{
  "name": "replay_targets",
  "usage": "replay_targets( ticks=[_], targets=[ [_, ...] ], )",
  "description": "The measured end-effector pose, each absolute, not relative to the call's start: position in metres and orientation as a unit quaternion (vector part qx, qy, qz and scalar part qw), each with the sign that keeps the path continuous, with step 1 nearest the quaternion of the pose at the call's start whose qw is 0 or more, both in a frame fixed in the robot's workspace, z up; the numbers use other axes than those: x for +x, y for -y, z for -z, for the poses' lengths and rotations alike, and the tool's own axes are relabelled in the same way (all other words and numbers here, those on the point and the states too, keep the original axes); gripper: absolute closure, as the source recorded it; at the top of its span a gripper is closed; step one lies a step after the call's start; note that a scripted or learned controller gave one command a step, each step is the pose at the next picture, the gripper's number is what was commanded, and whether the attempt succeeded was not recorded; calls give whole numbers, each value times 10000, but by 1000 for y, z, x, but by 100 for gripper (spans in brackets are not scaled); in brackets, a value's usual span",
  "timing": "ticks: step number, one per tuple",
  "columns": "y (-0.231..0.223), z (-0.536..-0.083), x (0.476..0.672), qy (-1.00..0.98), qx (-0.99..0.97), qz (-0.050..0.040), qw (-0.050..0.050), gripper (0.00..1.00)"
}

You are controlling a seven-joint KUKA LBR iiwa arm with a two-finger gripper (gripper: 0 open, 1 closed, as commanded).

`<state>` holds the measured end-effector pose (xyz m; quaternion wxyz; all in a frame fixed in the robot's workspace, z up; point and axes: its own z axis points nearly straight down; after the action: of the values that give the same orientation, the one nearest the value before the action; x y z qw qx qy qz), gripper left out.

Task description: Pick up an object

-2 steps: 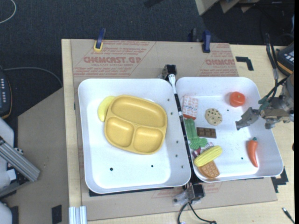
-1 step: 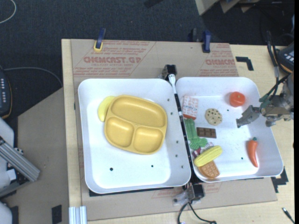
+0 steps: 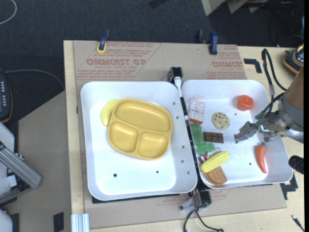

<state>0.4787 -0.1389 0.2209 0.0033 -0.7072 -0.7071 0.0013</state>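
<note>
So the right bin is where all the pickable stuff sits: a cookie, a red tomato, a chocolate bar, a carrot, a corn cob lying partly over a waffle, plus a small red-and-white packet and something green along the left wall. Gripper is over that bin, between the chocolate bar and the carrot, fingers spread apart with nothing between them. Left bin holds a yellow divided plate with a banana tucked at its left edge.
</note>
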Motion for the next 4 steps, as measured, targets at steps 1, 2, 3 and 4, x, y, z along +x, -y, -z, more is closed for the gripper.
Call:
replay_targets(
  ticks=[1, 2, 3, 4],
  targets=[
    [137, -178, 476, 7069, -7073, -12, 31, 0],
    [137, -116, 479, 7065, -7077, 10, -9, 0],
    [135, -87, 482, 7075, -7067, 25, 22, 0],
    [135, -101, 484, 7071, -7071, 49, -25, 100]
  ],
)
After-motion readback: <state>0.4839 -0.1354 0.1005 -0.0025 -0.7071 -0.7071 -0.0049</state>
